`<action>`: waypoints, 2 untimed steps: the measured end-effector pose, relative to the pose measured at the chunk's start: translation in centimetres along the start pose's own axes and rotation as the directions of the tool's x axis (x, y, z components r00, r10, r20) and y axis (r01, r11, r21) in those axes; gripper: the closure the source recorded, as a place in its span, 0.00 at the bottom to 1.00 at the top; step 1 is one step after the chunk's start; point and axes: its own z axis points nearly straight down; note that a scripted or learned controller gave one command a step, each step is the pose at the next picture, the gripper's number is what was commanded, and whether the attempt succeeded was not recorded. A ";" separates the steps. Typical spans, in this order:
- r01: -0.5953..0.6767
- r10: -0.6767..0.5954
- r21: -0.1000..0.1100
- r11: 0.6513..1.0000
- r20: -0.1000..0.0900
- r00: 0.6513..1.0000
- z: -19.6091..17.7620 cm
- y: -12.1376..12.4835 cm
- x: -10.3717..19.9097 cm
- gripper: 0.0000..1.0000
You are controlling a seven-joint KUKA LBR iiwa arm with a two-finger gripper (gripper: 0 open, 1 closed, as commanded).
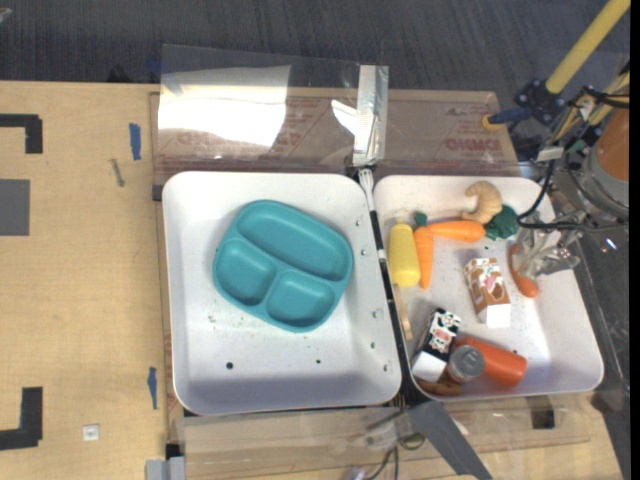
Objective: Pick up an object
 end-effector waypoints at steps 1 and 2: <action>0.002 -0.002 -0.005 1.000 -0.003 1.000 0.3 0.2 0.0 0.00; -0.038 0.038 0.011 0.999 0.014 0.999 7.9 -0.9 1.8 0.00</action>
